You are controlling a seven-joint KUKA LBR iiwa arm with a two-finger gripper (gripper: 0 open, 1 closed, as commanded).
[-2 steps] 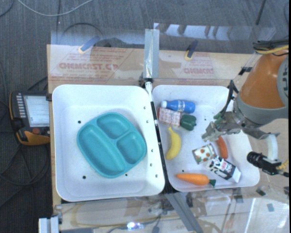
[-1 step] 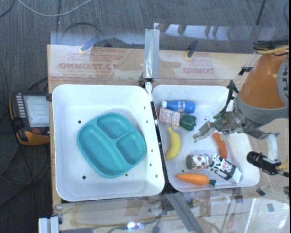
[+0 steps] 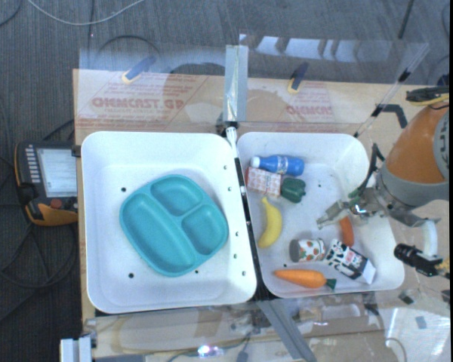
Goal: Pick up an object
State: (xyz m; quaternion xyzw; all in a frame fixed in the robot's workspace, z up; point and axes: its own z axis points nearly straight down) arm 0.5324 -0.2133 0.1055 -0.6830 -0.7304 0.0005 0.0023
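**Gripper low over the right bin, beside a small orange piece**

Looking down from the one camera above the desk (image 3: 136, 100), two white bins sit side by side. The left bin (image 3: 106, 157) carries a teal divided plate (image 3: 174, 223), lying a little askew. The right bin (image 3: 340, 153) is the busy one: a blue and white bottle (image 3: 278, 164) lies on its side near the top, with a red-patterned carton (image 3: 262, 181) just below it and a dark green pepper (image 3: 292, 190) next to that. A banana (image 3: 270, 223) lies along the bin's left wall. Lower down sit a small spotted can (image 3: 308, 250), a black and white cow-patterned carton (image 3: 349, 262) and a carrot (image 3: 302, 278) near the front edge.

The arm (image 3: 415, 157) reaches in from the right, its orange band plain to see. The gripper (image 3: 341, 212) is down inside the right bin, near its right wall, its thin fingers (image 3: 328, 216) spread apart with nothing between them. A small orange piece (image 3: 347, 232) lies just beside the fingertips, at their lower right; I can't tell whether they touch it.

Off the desk's left edge sits a handheld control pendant (image 3: 45, 183).
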